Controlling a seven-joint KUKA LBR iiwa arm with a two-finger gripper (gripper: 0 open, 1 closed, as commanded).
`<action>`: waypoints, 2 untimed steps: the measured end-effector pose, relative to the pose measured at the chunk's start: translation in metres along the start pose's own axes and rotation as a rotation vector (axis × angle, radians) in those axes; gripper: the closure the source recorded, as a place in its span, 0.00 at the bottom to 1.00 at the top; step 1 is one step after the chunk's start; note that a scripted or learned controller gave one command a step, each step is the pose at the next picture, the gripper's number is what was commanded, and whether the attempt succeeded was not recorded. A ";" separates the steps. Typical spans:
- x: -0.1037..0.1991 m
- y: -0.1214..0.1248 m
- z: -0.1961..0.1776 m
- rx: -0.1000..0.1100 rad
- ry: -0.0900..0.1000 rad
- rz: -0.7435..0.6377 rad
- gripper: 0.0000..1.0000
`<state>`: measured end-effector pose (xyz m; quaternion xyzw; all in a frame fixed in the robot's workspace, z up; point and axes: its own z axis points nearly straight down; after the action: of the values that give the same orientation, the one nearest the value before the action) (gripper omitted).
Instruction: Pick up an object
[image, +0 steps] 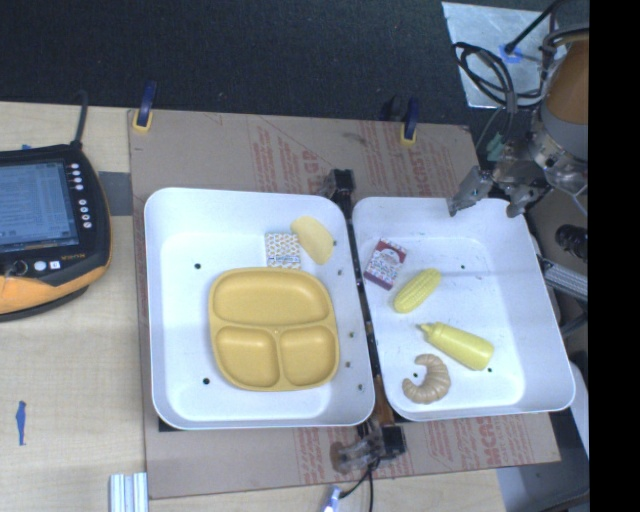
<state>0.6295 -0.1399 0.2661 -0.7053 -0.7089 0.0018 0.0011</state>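
Nearest the camera, along the front of the right bin, sits a croissant, with a yellow mustard bottle just behind it and close beside. Further back come one ear of corn and one small red packet, the packet lying close to the divider. Over in the left bin: one yellow divided tray, one small patterned sachet and one pale yellow piece behind it. Farthest back, the gripper hangs over the right bin's rear rim, fingers spread, nothing between them, well apart from every candidate.

Trouble spots, as I judge it: croissant and bottle lie so near each other that a descent there could nudge one while closing on the other. The corn is rounded and may roll out of a pinch. The packet lies flat, so the fingers could skate over it.
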 end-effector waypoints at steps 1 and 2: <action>0.017 -0.036 0.125 0.002 0.000 -0.001 0.00; 0.028 -0.032 0.171 -0.004 -0.001 -0.001 0.00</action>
<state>0.5971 -0.1121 0.0953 -0.7050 -0.7092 0.0008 -0.0008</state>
